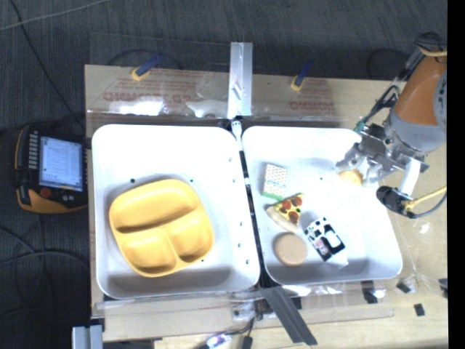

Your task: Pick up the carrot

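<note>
Well, the only thing that looks like a carrot [351, 177] from where I stand is a small pale-orange lump in the right bin [378, 264]. It lies in the far right part of the bin, close to the wall on the arm's side. It is blurred and partly tucked under the tool, so I can't be sure which way its long axis runs, though it looks slightly stretched across the bin rather than along it.

What matters is how close it is to the gripper [361, 162]. The lump sits just beside and a little below-left of the tool head, touching it or nearly so. I cannot tell whether the pincer is wide, narrow or closed on anything, because the grey wrist hardware hides that part. Nothing I can see shows the lump to be held.

I'd judge that the coming move needs only a very small correction toward the bin's middle, not a long reach.

The other items are well apart from it. A checkered packet [275, 179], a pizza slice [285, 209], a round tan biscuit [290, 249] and a black-and-white piece [325, 240] are clustered toward the divider. The left bin [116, 140] holds a yellow divided tray [160, 226].
</note>
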You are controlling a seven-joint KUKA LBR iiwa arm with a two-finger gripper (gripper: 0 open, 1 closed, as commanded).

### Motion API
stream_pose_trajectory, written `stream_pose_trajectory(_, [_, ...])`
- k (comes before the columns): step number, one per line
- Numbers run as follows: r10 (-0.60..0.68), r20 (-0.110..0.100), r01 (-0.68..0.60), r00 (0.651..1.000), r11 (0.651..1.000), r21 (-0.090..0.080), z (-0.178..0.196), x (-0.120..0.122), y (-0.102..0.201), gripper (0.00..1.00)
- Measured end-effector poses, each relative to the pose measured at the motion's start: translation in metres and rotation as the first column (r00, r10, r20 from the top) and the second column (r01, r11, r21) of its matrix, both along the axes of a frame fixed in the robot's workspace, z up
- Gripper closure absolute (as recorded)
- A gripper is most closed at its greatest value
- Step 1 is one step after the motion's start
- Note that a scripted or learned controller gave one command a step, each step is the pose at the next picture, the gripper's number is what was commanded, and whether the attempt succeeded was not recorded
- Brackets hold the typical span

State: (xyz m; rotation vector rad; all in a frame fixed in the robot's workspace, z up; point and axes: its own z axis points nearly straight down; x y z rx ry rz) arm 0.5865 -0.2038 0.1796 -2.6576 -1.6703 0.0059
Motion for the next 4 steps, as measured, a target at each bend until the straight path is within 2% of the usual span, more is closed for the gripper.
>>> stream_pose_trajectory(1, [-0.05,0.0,0.05,0.999,0.999,-0.003,0.024,0.067,-0.009,1.0])
stream_pose_trajectory(2, [-0.025,-0.002,0.025,1.0,1.0,-0.002,-0.017,0.081,0.054,1.0])
stream_pose_trajectory(3, [-0.022,-0.007,0.022,1.0,1.0,-0.007,-0.011,0.081,0.054,1.0])
stream_pose_trajectory(4, [-0.046,-0.001,0.046,0.999,0.999,-0.002,0.014,0.082,0.065,1.0])
